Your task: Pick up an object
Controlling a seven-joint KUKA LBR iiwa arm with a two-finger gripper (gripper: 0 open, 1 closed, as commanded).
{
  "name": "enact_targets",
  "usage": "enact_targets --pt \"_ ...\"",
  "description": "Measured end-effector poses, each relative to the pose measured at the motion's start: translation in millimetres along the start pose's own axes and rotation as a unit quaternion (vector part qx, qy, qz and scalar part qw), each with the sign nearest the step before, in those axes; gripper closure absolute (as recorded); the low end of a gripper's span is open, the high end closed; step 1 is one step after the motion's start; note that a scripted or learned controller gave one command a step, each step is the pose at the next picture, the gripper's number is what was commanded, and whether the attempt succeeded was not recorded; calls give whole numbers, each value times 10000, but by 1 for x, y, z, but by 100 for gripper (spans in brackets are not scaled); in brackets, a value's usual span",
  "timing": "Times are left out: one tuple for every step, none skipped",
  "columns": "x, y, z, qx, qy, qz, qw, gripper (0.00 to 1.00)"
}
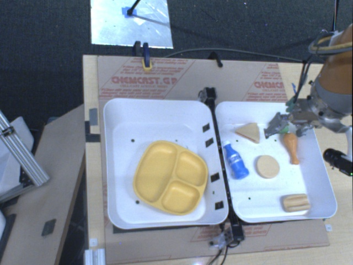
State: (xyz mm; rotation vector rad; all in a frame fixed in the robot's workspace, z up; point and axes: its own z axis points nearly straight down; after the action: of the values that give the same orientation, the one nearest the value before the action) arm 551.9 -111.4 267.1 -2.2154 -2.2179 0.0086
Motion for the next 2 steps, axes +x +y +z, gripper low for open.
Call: enact_targets --pt "0 2 -6 -54 -7 -11 10000 0" --pt "-6 -5 46 -37 -3 1 10000 0"
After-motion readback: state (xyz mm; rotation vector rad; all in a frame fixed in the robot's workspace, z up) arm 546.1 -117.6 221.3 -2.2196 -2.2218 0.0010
